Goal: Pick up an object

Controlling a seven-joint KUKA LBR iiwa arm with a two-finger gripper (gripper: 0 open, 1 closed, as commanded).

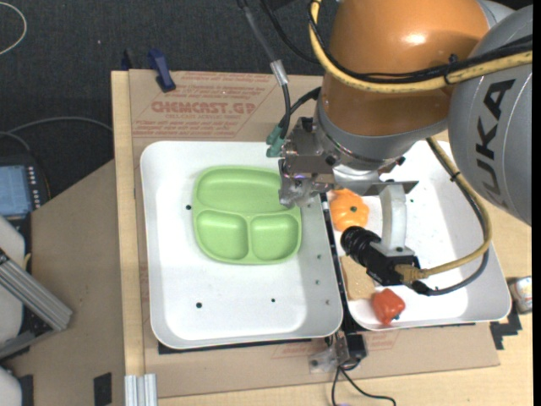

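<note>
On my feed the likeliest thing to pick is a pale green plate [241, 218], smooth and matte with rounded corners. It is moulded into three compartments: one long one across the top and two smaller ones side by side below. It lies flat in the left bin [169, 286], towards that bin's upper right, and its right edge runs close along the wall shared with the right bin [456, 252]. All three compartments look bare.

The hand [296, 189] sits over the plate's upper right corner, just beside that shared wall. The bulk of the arm [397, 49] covers it from above, so I cannot tell whether it is wide, narrow or gripping anything, nor whether it touches the plate.

Apart from the plate, the left bin shows me a few small dark specks [199, 304] on its white floor. In the right bin I see a small orange object [348, 210], rounded like a little pumpkin, right beside the shared wall and near the hand. A red object [389, 305] lies at the bin's near edge, and a flat tan piece [358, 288] lies just to its left. The arm hides much of that bin's upper part.

Both bins rest on a brown board [211, 100] printed with red lettering, which serves as the tabletop here. A blue clip [161, 70] sits at its far left corner.
</note>
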